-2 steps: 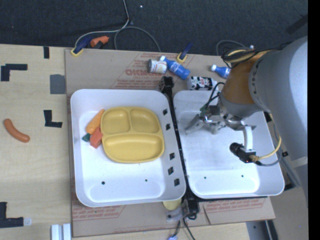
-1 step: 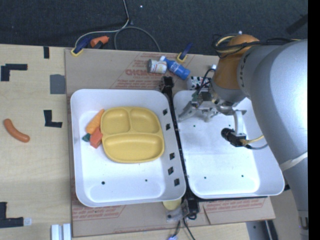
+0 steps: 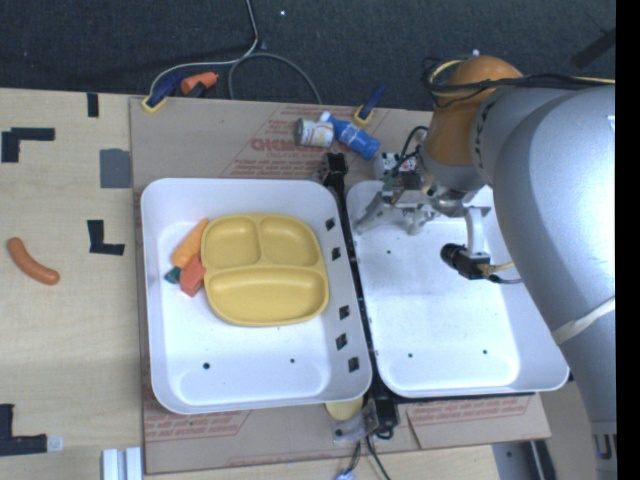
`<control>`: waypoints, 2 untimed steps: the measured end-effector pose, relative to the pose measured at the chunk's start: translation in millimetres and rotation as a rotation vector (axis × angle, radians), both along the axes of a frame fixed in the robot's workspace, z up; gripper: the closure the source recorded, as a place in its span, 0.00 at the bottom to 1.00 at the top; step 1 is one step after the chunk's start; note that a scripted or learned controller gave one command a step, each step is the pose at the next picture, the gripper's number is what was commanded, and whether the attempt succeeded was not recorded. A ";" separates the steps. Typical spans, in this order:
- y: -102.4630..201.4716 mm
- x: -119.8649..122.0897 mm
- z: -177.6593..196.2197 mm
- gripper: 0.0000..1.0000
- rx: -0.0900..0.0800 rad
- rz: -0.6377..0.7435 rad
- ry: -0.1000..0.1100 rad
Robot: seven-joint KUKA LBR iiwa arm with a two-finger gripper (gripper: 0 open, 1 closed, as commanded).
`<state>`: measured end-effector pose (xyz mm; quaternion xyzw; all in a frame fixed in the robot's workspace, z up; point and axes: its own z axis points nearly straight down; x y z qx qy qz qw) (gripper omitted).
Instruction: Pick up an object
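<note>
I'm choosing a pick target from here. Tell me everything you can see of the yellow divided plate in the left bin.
The yellow divided plate looks like matte plastic, rounded-rectangular, with two small compartments along its far side and one long one nearer the camera. It lies flat, right way up, in the far half of the left bin. A carrot-like orange piece lies against its left edge.

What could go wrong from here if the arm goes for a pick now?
1. The gripper sits over the right bin, while the yellow divided plate and the carrot-like toy lie in the left bin; closing here would likely grab nothing.
2. The toy is tucked against the plate's left edge, so a grasp may snag or nudge the plate.
3. Crossing over, the arm could clip the raised rims where the bins meet.
</note>
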<state>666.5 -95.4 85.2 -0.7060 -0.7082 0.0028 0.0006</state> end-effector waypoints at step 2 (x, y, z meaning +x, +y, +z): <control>-49.7 -87.1 2.1 0.00 0.000 -0.002 -0.011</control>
